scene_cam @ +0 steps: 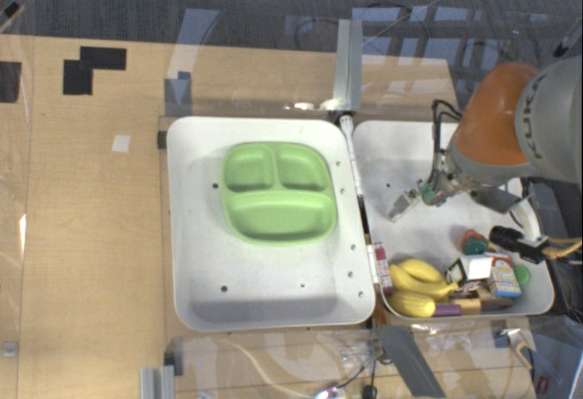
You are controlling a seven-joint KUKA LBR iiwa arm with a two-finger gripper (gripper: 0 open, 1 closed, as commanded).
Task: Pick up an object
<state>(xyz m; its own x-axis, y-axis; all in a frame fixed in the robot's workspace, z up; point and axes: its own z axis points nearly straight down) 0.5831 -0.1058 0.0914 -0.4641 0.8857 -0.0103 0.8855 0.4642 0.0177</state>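
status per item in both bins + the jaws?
green divided plate: flat, upright, in left bin
bananas: lying at the near edge of right bin
small carton: lying in the near right clutter
gripper: low above the right bin floor, holding nothing visible; jaws unclear

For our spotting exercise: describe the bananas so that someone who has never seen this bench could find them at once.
Find the right-hand white bin, the one the grey arm reaches over. Along its near edge lies a heap of small things; the bananas sit at the heap's left end. They alone are plain yellow and curved.
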